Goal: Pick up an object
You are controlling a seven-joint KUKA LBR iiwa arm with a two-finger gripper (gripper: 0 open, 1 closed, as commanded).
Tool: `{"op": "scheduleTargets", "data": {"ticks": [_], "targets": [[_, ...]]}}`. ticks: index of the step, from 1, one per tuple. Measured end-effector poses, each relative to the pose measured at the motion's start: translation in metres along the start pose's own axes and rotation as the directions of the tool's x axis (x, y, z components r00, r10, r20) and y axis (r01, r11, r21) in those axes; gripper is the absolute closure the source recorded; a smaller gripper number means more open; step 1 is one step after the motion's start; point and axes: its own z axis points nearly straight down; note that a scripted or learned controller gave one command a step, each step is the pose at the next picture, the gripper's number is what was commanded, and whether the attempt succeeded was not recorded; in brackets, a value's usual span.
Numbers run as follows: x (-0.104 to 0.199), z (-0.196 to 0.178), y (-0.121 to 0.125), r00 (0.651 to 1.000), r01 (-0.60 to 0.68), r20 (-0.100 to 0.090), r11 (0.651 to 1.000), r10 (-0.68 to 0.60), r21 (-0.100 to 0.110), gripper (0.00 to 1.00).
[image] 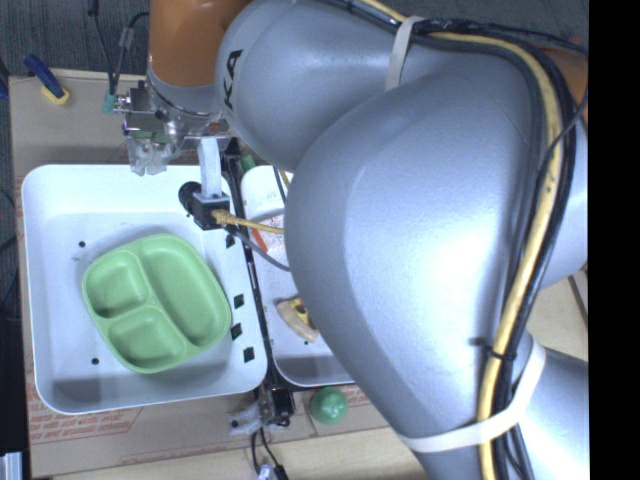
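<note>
My arm [420, 218] comes in from the right and bulks across most of the picture. Its grey elbow lies over the right bin [312, 370], and the orange band [185, 28] sits up near the top edge. From that band the wrist points down, so my pincer [148, 156] hangs at the far rim of the left bin [45, 268], about midway along that edge. It is small and pale against the white wall. I cannot tell how far open it is, nor whether it has hold of anything.

The green plate [155, 298] lies on the floor of the left bin, in its near half and turned at an angle. It has three compartments, and one edge comes close to the wall shared with the other bin. It is well apart from my pincer.

My arm hides most of the right bin. A white bottle [262, 193] shows at that bin's far left corner, cut off by the arm. A yellow-brown thing [297, 316] peeps out further down along the left wall, too little of it showing to name.

A green ball [327, 405] rests on the bench [70, 118] just outside the right bin's near edge. A blue thing [45, 78] lies at the bench's far left corner, too small to make out.
</note>
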Motion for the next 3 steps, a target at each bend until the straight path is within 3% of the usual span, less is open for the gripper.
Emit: {"op": "scheduleTargets", "data": {"ticks": [1,2,3], "targets": [[0.038,0.004,0.0,1.0,-0.001,0.0,1.0,0.001,-0.001,1.0],[-0.026,0.07,0.0,1.0,-0.003,0.005,1.0,0.003,0.005,1.0],[-0.04,0.016,-0.077,1.0,-0.002,0.003,1.0,0.002,0.002,1.0]]}}
